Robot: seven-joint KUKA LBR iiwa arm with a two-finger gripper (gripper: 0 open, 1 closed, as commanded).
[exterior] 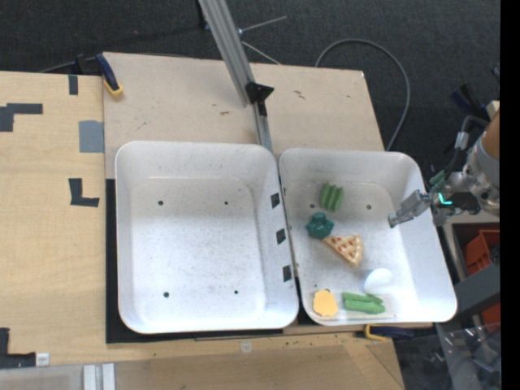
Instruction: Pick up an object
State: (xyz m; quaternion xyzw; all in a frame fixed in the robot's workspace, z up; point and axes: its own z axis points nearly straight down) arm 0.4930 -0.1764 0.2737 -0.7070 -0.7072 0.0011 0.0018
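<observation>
The right bin (422, 242) holds several small objects: a ridged green piece (331, 196), a dark teal lump (318, 225), a pizza-like wedge (345, 248), a white ball (378, 280), a yellow-orange piece (325, 303) and a green pod (362, 302). My gripper (404, 210) reaches in over that bin's right rim, above its floor and well to the right of the objects. Nothing shows between its fingers.
The left bin (195, 234) lies beside the right one, joined at a shared rim. A metal pole (231, 43) slants down to the bins' junction. A cable (366, 51) loops behind the bench. Grey tape marks lie on the wooden surface at left.
</observation>
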